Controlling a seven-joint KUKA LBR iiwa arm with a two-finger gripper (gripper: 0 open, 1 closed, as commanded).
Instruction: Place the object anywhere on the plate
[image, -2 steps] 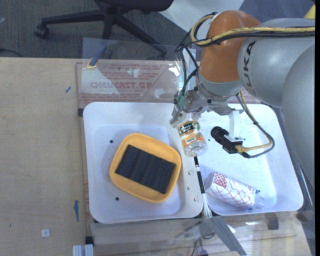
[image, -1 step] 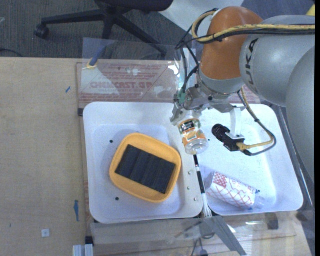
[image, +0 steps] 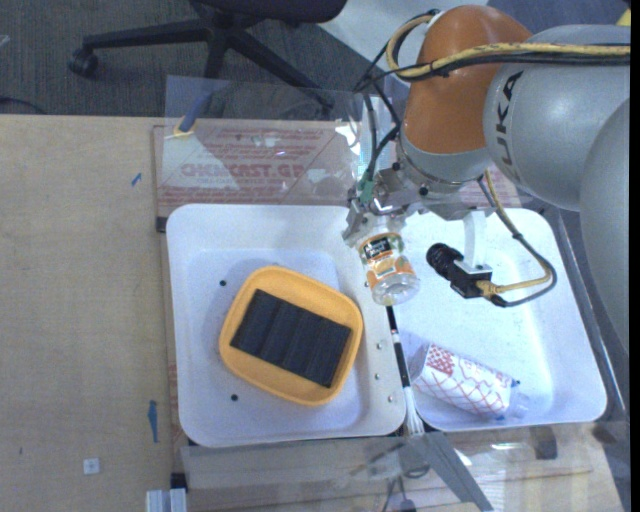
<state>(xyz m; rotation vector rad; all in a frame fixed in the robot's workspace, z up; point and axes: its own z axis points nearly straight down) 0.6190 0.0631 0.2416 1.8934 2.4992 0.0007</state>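
A pale wooden bench (image: 70, 300) carries two shallow white bins (image: 190, 400); a black office chair base (image: 200, 40) stands on grey carpet behind. Red lettering on a clear sheet (image: 250, 165) beyond the square yellow plate with dark centre (image: 290, 333) is blurred. The gripper (image: 372, 225) clasps a small clear orange-labelled bottle (image: 388, 268), just right of the plate, above the divide between the bins.

Grey arm (image: 560, 90) with orange band entering from right, gripper (image: 372, 222) holding small clear bottle (image: 388, 268) above divide between two white bins (image: 190, 300), yellow plate (image: 290, 335) with dark centre in left bin, red-and-white checked packet (image: 465, 380) in right bin
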